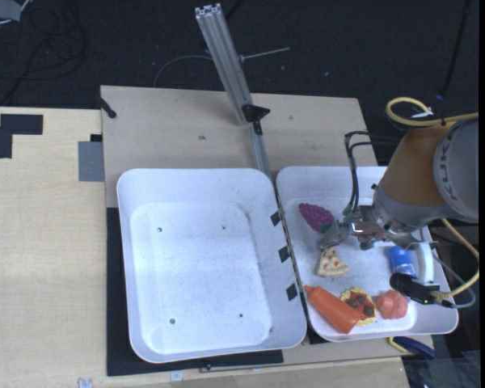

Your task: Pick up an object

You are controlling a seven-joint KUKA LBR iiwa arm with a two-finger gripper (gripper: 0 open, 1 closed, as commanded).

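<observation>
Several objects in right bin (295, 186); gripper (339, 237) low between purple grapes (316, 215) and pizza slice (332, 263). We can't tell claw state. We'd centre over one item before closing.

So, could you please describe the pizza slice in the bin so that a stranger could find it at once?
Look at the right white bin, the one the arm reaches into. Near its middle, below the purple grapes and above the orange carrot, lies the pizza slice. It is the only flat, pale triangle with red dots.
</observation>
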